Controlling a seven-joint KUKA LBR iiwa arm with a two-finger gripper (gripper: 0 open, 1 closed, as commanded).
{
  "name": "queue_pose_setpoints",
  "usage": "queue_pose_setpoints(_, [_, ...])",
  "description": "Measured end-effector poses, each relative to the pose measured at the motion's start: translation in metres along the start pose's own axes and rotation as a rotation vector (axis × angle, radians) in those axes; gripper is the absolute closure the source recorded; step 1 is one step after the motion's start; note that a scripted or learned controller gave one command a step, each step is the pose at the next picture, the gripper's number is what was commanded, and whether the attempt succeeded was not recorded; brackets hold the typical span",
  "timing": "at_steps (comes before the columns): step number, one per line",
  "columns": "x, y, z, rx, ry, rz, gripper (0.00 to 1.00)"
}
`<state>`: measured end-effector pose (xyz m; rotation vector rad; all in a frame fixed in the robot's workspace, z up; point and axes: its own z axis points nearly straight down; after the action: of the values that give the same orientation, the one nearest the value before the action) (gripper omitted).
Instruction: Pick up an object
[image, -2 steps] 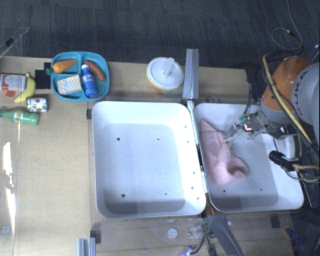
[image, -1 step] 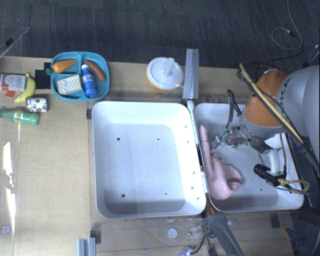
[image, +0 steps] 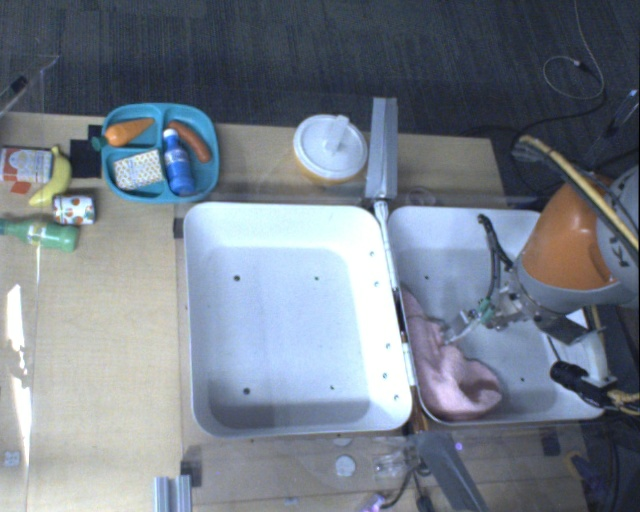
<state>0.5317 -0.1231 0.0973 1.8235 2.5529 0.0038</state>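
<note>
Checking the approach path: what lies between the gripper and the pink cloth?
Nothing. In the camera view the gripper sits right at the pink cloth.

Upper left of frame: blue divided tray (image: 205, 160) with toy food; banana (image: 55, 177), small can (image: 74, 209), green bottle (image: 40, 234) beside it. White lidded cup (image: 330, 147) top centre. Left bin (image: 200, 330) centre frame.
</note>
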Motion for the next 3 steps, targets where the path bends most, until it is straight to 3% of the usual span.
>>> queue_pose_setpoints(1, [0.022, 0.034, 0.005, -0.011, -0.008, -0.183, 0.0])
queue_pose_setpoints(2, [-0.008, 0.1, 0.007, -0.01, -0.005, -0.047, 0.0])
queue_pose_setpoints(3, [-0.016, 0.049, 0.006, -0.01, -0.005, -0.187, 0.0])
